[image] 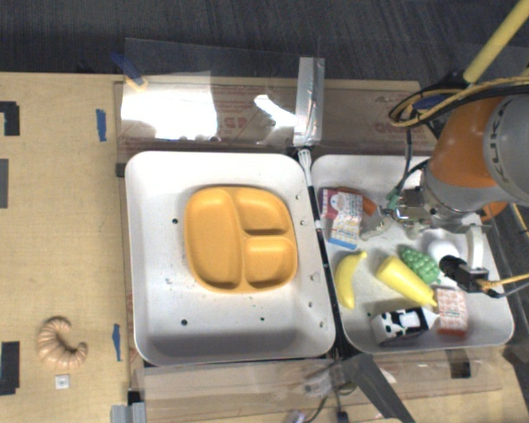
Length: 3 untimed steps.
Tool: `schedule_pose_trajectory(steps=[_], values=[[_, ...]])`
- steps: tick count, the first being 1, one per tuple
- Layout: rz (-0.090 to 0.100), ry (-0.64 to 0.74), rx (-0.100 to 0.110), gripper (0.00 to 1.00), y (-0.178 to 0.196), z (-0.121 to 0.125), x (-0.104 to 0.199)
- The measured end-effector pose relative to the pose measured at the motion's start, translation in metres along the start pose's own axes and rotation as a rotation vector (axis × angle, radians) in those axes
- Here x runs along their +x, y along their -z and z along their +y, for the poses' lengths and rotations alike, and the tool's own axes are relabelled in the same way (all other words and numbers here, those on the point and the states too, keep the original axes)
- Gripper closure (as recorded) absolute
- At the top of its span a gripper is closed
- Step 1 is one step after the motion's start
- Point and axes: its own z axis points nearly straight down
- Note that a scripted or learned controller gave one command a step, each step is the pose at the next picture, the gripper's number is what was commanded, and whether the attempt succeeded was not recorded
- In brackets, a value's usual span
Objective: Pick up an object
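Observation:
The right bin (498, 329) holds several small items: a pink, white and blue carton (344, 214), a yellow banana (346, 278), a yellow corn cob (406, 280) with a green end (420, 263), a black-and-white toy (398, 322) and a red-and-white packet (451, 311). My gripper (404, 208) reaches in from the right and hangs low over the bin's far middle, just right of the carton and above the corn. The grey wrist with its orange band (463, 144) hides the bin's far right corner.
The left bin (150, 201) holds an orange divided plate (241, 236). A croissant toy (62, 342) lies on the cardboard bench at the front left. Yellow and black cables (423, 104) run behind the arm. A clear sheet (212, 104) lies behind the left bin.

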Motion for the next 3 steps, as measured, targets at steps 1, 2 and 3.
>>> schedule_pose_trajectory(steps=[1, 2, 3], values=[[-0.001, 0.054, 0.002, 0.0, 0.001, -0.071, -0.008], [-0.002, 0.06, -0.004, 0.0, 0.001, -0.106, 0.023], [-0.002, 0.061, -0.009, 1.0, 0.012, -0.104, 0.024]])
